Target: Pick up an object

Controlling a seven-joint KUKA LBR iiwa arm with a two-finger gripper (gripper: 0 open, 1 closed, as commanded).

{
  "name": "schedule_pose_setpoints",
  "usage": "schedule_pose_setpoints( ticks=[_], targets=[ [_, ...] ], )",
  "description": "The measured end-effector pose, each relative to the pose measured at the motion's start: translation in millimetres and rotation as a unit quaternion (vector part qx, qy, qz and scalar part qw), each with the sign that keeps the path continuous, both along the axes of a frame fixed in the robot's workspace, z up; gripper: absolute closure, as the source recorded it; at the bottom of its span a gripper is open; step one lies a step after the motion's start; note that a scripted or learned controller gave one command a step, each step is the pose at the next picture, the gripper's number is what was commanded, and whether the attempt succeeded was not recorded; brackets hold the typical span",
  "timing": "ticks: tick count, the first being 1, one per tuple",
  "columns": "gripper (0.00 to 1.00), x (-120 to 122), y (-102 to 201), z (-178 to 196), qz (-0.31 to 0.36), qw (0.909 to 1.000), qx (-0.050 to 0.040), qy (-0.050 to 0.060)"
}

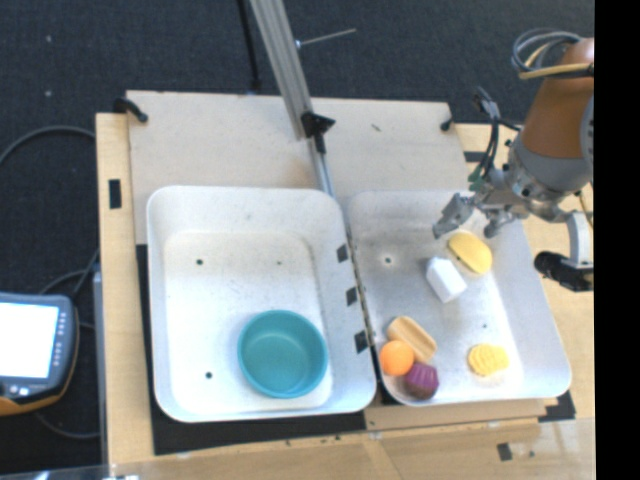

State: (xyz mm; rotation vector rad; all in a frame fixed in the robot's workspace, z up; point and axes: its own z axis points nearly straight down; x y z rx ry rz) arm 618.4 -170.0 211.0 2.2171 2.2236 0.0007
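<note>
Objects for picking lie in the right bin (530, 298), taken here as the landmark. Toward its far side rests a yellow lemon-shaped item (471, 252), and touching that item's near-left side is a white block (446, 278). Along the bin's near edge, by its left corner, sit a tan bread-like piece (412, 336), an orange ball (396, 357) and a purple item (421, 379), all three bunched and touching. A ridged yellow piece (487, 359) lies apart from them, toward the bin's near-right corner.

Gripper (472, 218) hangs over the far part of the right bin, just above and beyond the lemon-shaped item. Its two fingers are spread apart with nothing between them. The grey arm (556, 128) with its orange band enters over the bin's far-right corner.

Left of the right bin, and touching it, stands the left bin (180, 218), which holds a teal bowl (283, 353) upright near its near edge.
</note>
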Motion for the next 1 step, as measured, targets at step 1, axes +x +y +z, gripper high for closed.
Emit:
schedule_pose_setpoints(
  ticks=[1],
  targets=[
    [0.00, 0.0, 0.0, 0.0, 0.000, 1.0000, -0.0002, 0.000]
  ],
)
